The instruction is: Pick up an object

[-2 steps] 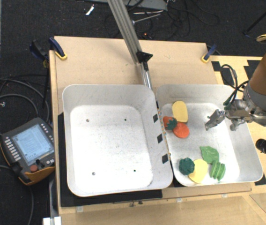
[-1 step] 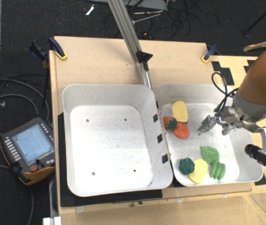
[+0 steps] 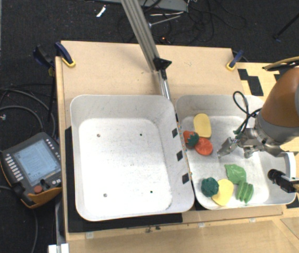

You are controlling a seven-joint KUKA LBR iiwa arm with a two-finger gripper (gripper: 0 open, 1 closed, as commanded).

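Two bins are set side by side on the bench [image 3: 139, 67]. Toys [image 3: 220, 167] are clustered in the right bin [image 3: 260, 196], along its left and near edges; the gripper [image 3: 232, 147] is positioned above its middle.

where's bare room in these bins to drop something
The left bin has bare floor wall to wall. The right bin is crowded: yellow piece and red pieces near the divider, green and yellow pieces along the near wall, gripper between. A bare strip runs along its far wall.

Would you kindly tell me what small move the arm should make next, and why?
Probably shift the gripper slightly toward the red object and lower it: the gripper sits just beside that piece in the right bin, with nothing visibly held.
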